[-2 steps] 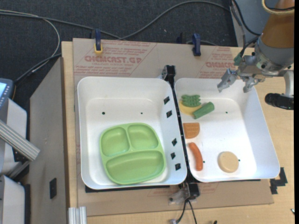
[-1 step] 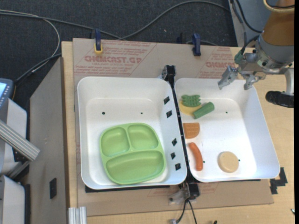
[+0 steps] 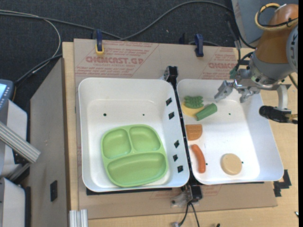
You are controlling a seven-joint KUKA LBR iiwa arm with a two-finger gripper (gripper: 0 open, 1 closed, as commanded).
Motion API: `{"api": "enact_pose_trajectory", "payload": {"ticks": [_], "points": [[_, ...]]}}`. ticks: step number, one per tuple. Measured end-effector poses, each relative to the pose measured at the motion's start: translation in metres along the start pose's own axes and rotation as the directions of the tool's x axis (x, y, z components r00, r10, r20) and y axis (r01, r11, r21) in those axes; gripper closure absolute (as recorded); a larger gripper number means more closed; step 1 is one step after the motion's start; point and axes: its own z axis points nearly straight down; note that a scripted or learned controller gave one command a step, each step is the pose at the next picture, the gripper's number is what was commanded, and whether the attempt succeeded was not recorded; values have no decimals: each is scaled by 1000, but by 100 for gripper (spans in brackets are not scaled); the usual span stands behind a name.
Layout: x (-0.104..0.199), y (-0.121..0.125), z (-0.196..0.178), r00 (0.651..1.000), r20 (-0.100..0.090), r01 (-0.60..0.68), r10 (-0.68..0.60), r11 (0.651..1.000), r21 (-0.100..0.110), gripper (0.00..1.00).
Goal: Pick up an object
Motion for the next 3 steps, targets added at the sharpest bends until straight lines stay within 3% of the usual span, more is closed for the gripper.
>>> {"api": "enact_pose_trajectory", "payload": {"ticks": [2,3], "points": [[0,1,91,1000,-1,0,0,1000,-9,0],[-1,2,77,1000,1,1,-1,1000,-15,100]]}}
